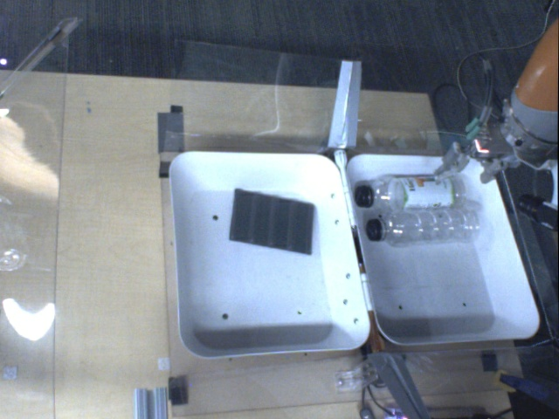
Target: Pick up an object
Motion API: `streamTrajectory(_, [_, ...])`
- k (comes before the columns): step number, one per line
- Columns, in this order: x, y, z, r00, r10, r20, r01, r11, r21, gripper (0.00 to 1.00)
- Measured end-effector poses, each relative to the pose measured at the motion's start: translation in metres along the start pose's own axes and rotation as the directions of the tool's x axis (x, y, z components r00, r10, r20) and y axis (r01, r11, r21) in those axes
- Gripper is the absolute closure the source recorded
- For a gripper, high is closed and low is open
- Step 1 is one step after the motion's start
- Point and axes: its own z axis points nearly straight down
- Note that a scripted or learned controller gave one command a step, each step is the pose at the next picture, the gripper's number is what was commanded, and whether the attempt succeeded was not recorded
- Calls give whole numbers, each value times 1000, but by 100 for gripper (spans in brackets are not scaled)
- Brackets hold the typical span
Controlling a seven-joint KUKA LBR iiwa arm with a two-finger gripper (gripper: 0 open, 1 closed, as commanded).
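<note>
Just left of the pincer: two bottles.

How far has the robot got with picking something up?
Nothing is lifted yet: both clear bottles lie in the right bin, the dark pad in the left bin. The gripper sits by the upper bottle's far end. Grasping and lifting remain.

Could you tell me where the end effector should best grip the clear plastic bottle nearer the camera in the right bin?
The clear plastic bottle nearer the camera lies on its side, black cap leftward. Probably grip its ribbed mid-body from above, fingers spanning its width; the labelled clear bottle lies close behind, so space there is tight.
</note>
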Motion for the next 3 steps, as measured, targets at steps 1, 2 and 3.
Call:
streamTrajectory(1, [19, 20, 79, 979, -203, 11, 204, 979, -21, 0])
streamTrajectory(2, [32, 45, 6, 983, -186, 2, 186, 983, -5, 0])
streamTrajectory(3, [39, 42, 85, 949, -315, 17, 315, 948, -35, 0])
